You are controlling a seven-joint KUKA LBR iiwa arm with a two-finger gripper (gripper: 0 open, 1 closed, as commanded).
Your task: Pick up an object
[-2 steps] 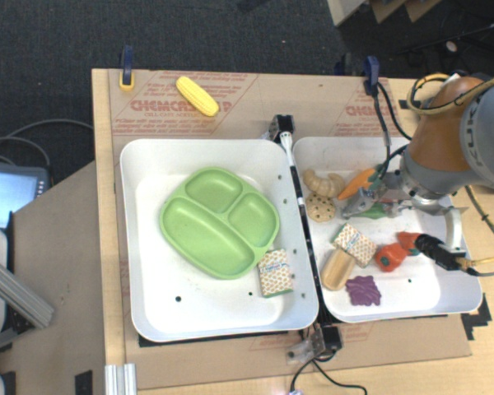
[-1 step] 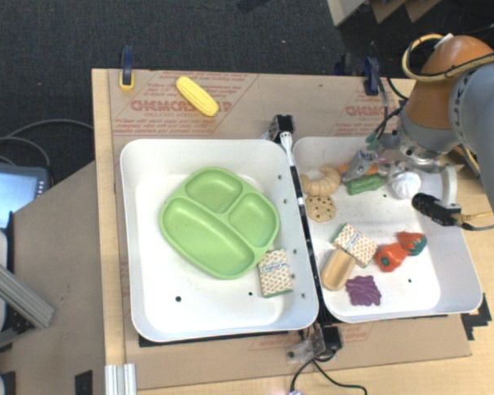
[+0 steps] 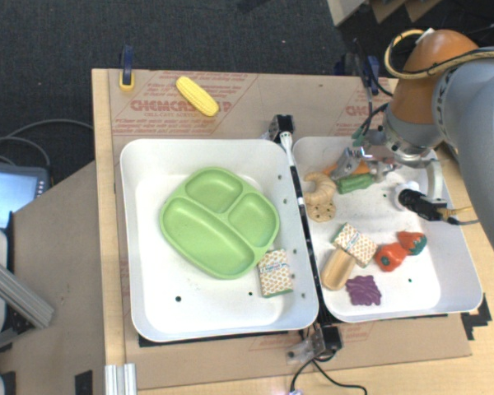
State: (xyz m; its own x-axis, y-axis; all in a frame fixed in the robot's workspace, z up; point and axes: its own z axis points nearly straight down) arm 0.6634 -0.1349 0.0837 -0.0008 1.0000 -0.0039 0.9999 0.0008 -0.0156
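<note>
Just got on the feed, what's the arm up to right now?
The arm has reached into the right bin, its hand low over the green and orange toys at the bin's far end. Nothing is visibly held. A green divided plate and a small carton sit in the left bin.

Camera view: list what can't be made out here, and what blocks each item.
- The tool: the grey wrist above covers it, so how it stands is unclear.
- Green and orange items under the wrist in the right bin: partly covered and too small to identify.
- The arm: cut off by the right edge.
- Print on the small carton in the left bin: too small to read.
</note>
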